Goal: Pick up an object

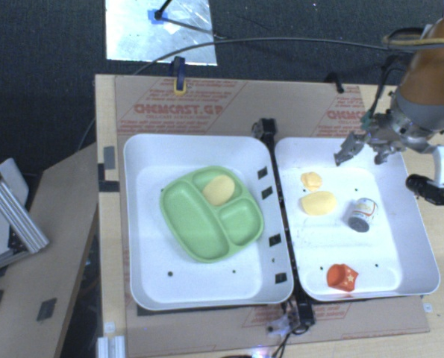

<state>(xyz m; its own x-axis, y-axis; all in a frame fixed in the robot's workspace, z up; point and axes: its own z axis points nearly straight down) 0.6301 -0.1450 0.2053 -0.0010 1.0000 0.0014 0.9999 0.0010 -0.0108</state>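
Observation:
In the right bin (401,237) lie two yellow pieces: a small one (310,180) and a larger one (319,203) just below it. A small grey and white can (361,215) lies on its side to their right, and a red-orange object (342,277) rests near the bin's front. My gripper (367,152) hangs over the bin's far edge, up and to the right of the yellow pieces. Its two fingers are spread apart with nothing between them.
The left bin (147,274) holds a green divided plate (192,226) with a yellow object (219,189) in its upper compartment. Black clips (269,192) line the seam between the bins. A cable runs across the back above the cardboard.

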